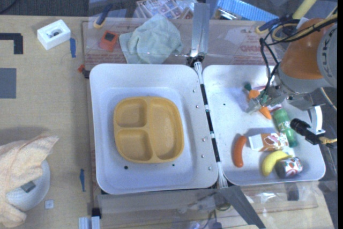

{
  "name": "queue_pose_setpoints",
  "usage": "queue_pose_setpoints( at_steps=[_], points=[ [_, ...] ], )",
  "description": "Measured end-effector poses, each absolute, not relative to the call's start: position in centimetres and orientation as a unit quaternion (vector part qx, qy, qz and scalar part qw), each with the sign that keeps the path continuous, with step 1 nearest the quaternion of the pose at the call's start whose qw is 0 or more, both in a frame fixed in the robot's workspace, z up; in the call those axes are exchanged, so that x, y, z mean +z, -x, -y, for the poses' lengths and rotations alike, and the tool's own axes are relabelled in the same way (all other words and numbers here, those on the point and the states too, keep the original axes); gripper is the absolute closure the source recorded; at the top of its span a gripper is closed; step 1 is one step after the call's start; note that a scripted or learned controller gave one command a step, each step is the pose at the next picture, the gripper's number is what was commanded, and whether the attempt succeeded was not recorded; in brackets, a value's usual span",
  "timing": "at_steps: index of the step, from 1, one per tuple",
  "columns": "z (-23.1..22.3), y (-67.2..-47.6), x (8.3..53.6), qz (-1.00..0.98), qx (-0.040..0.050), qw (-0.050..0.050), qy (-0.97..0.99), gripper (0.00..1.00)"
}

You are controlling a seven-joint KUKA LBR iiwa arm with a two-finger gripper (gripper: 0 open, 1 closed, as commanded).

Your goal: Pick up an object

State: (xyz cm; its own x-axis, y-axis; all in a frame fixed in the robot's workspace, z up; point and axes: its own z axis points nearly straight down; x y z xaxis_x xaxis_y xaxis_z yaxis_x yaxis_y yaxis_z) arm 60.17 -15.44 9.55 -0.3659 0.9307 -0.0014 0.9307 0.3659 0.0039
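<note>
The jaws (261, 100) are seen low in the right bin (225, 83), at the carrot (256, 96); open or closed can't be told, as the wrist hides them. The green bottle (284, 126) is found just behind and to one side of the jaws, w/ the small carton (273, 141) beyond it. The hot dog (239, 150), banana (272, 161) and red-white can (290, 167) are set further toward the bin's near edge. Well apart from the jaws, in the left bin (102, 115), a yellow divided plate (149, 128) is placed. A green cloth (153, 37) is left on the tabletop (43, 94) behind.
</note>
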Motion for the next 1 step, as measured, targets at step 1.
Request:
queue_pose_setpoints(
  at_steps=[1],
  points=[
    [20.42, -66.55, 8.47, -0.775, -0.0037, -0.011, -0.632, 1.00]
  ],
)
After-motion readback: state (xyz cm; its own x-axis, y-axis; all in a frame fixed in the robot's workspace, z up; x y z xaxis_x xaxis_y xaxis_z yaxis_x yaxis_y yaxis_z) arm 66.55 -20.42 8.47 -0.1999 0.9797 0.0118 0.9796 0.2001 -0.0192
